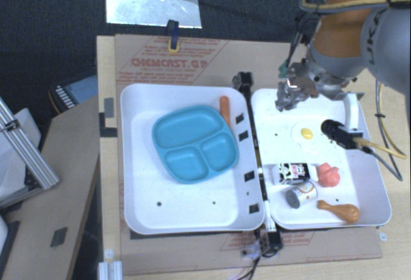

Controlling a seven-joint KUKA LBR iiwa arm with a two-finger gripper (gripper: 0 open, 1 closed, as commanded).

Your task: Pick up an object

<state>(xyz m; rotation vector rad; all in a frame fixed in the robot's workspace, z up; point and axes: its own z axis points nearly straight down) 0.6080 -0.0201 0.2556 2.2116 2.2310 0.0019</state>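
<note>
The tool [286,100] hangs over the right bin [366,189] near its 11 o'clock corner; whether it is open or closed, I cannot tell. The fried egg [306,133] lies at the tool's 5 o'clock, apart from it. A carton [294,173], can [300,194], pink toy [328,174] and drumstick [340,210] lie toward the bin's 6 o'clock edge.

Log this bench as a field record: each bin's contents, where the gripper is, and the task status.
left bin: blue divided plate; orange stick at the plate's far right edge
right bin: fried egg, black-and-white carton, pink toy, small can, drumstick
gripper: over the right bin's far left part
nearest thing to gripper: fried egg, apart from it
task status: nothing seen lifted yet
</note>
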